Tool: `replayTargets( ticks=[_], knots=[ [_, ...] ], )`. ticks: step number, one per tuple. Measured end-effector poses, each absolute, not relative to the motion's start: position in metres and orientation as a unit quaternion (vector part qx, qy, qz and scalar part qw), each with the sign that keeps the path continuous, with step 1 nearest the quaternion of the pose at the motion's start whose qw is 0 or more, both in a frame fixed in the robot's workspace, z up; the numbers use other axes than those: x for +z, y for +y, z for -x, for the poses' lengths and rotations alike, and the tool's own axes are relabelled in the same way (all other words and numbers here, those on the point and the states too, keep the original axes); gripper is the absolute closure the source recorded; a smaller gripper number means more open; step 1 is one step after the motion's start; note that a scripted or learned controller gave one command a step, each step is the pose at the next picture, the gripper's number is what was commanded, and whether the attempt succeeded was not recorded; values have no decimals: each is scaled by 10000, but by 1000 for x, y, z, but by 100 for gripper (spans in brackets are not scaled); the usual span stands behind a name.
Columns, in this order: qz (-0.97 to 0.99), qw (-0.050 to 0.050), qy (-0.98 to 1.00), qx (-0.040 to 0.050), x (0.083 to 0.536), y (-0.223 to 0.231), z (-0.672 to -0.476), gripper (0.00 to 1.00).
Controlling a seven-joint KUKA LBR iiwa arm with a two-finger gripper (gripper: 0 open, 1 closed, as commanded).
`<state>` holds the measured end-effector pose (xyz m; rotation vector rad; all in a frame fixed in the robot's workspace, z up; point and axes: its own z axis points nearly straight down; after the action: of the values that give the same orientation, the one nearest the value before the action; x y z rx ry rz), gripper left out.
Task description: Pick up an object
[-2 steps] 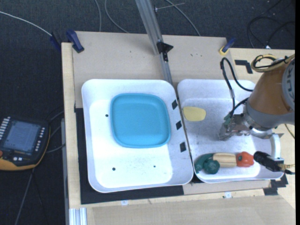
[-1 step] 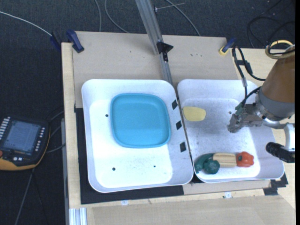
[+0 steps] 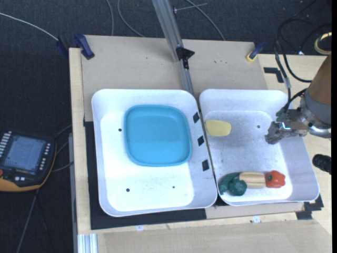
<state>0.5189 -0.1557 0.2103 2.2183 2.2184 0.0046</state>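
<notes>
A blue plate [image 3: 157, 135] lay in the left bin [image 3: 105, 194], while the right bin [image 3: 300, 188] held 1 yellow piece [image 3: 218, 128] at its left and a green, tan and red toy [image 3: 253, 181] along its front, with the gripper [image 3: 275, 136] hovering at right, fingers unreadable.

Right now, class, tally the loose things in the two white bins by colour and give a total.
Blue: 1, the plate
Yellow: 1, the yellow piece
Green: 1, the green lump
Tan and red: 1, the stick with a red end
Total: 4
</notes>
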Motion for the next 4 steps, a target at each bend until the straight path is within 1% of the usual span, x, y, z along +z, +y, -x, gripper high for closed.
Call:
replayTargets(
  ticks=[1, 2, 3, 4],
  knots=[
    [-7069, 25, 7073, 18, 269, -154, -515, 100],
    [-7070, 4, 7073, 4, 275, -154, -516, 100],
    [-7056, -4, 7086, 2, 259, -105, -519, 100],
    [-7057, -3, 7085, 3, 254, -63, -518, 100]
  ],
)
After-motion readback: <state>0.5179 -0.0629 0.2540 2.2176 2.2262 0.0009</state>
